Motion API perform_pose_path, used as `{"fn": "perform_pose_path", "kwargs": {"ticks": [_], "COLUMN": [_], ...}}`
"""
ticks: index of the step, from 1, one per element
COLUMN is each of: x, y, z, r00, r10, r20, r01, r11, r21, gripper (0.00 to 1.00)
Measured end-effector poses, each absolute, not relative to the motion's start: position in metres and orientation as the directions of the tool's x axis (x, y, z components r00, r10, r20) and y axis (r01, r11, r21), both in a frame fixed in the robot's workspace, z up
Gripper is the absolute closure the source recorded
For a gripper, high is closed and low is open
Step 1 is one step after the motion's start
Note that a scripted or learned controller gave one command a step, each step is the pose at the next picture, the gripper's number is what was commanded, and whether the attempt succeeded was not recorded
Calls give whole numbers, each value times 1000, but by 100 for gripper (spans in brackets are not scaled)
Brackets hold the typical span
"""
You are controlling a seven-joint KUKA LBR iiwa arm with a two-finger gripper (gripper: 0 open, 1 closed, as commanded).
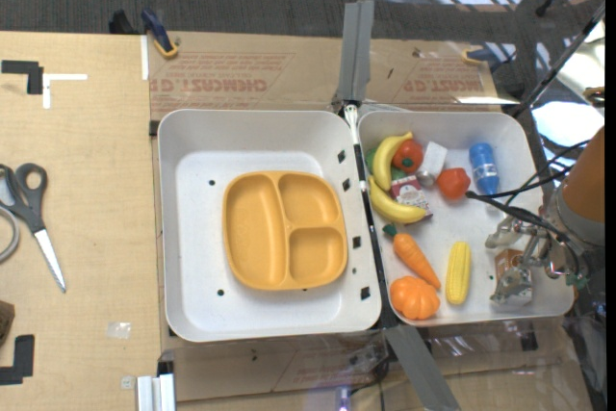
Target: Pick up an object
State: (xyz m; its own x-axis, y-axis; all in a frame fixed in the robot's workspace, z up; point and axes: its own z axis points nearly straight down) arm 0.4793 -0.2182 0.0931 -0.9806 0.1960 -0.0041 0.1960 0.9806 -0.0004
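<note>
My gripper (510,263) hangs over the right side of the right bin (520,132), above bare floor. Its two metal fingers stand apart, open, with nothing between them. To its left lie a yellow corn cob (458,271), a carrot (416,255) and a small orange pumpkin (415,298). Farther back are a banana (384,170), a red tomato (409,154), a small red-and-white box (410,196), a red piece (452,182), a white piece (434,155) and a blue bottle (483,167).
The left bin (183,236) holds a yellow divided plate (286,229). Scissors (37,221) lie on the wooden bench at far left. Black cables (500,199) run from the arm across the right bin's back right. The arm's orange band (589,197) is at the right edge.
</note>
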Motion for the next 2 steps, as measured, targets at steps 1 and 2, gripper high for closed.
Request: {"fn": "perform_pose_path", "kwargs": {"ticks": [1,2], "x": [478,479], "y": [-120,-97], "z": [92,91], "r00": [-950,-982], "r10": [311,188], "r20": [-1,-2], "r01": [311,188], "r11": [950,982], "r21": [1,-1], "gripper": [0,0]}}
